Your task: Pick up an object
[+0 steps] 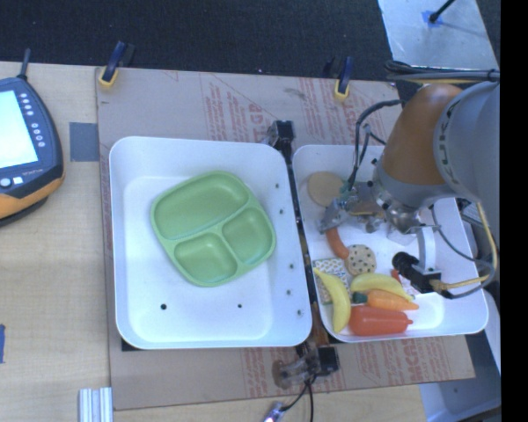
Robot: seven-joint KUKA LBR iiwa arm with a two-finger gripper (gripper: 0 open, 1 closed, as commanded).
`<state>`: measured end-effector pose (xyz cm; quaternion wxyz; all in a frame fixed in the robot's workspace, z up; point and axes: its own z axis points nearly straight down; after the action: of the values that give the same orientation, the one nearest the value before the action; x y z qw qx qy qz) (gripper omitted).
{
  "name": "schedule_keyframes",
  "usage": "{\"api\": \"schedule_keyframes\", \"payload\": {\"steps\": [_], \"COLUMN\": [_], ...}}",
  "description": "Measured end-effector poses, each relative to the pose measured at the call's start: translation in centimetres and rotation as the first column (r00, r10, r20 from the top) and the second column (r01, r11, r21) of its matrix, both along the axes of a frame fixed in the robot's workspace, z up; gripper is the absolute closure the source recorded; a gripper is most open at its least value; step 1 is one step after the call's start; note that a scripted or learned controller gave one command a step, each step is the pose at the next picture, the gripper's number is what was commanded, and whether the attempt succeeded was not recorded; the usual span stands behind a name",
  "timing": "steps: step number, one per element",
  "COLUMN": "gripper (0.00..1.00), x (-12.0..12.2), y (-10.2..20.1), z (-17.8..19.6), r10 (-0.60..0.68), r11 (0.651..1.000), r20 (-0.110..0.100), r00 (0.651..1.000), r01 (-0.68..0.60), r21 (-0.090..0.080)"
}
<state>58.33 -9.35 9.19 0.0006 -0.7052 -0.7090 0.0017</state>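
Note:
The right bin (462, 236) holds several toy foods: a tan round piece (322, 187), a small orange sausage-like piece (336, 243), a speckled cookie (361, 258), two bananas (336, 299), an orange carrot (390, 301) and a red pepper (378, 322). My gripper (341, 212) reaches in from the right and hangs low over the bin's upper left part, between the tan piece and the orange piece. The grey wrist with its orange band (418, 143) hides the bin's upper middle.
The left bin (132, 236) holds a green divided plate (213, 227). A teach pendant (13, 148) lies on the bench at far left. Clamps (113, 64) hold the cardboard mat's back edge. Cables and a black connector (414, 272) trail over the right bin.

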Motion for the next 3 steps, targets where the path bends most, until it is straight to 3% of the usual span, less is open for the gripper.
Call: {"api": "schedule_keyframes", "payload": {"steps": [1,2,3], "gripper": [0.00,1.00,0.00], "x": [6.3,6.3,6.3], "y": [0.1,0.0,0.0], "z": [1.1,2.1,2.1], "r10": [-0.003,0.001,0.001], "r11": [1.000,1.000,1.000], "r20": [0.000,-0.003,-0.003], "r00": [1.000,1.000,1.000], "r01": [0.003,-0.001,-0.001], "r21": [0.002,0.003,0.002]}}
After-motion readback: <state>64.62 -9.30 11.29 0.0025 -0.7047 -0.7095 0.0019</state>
